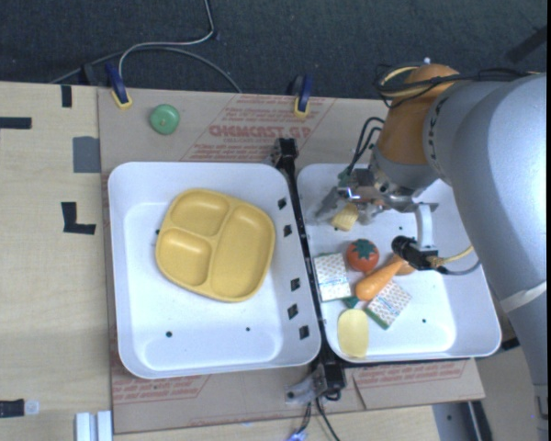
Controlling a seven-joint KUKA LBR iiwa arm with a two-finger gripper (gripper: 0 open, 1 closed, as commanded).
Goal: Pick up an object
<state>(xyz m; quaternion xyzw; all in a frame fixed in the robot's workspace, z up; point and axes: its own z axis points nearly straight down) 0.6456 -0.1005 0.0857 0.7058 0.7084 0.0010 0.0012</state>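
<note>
Grey arm enters from 3 o'clock, orange band above wrist, bent down into right white bin (477, 324). End effector (354, 200) at bin's 11 o'clock, over small pale-yellow chunk (346, 218); grip state unreadable. Orange plastic carrot (378, 280) mid-bin, long axis 2-to-8 o'clock.

The arm (496, 154) runs off the right edge, so its base is cut off. Its wrist covers the back right corner of the right bin (441, 338). The gripper (349, 200) is too small and cluttered to tell how its fingers stand. A pale object (346, 217) just beneath it is too blurred to identify
</note>
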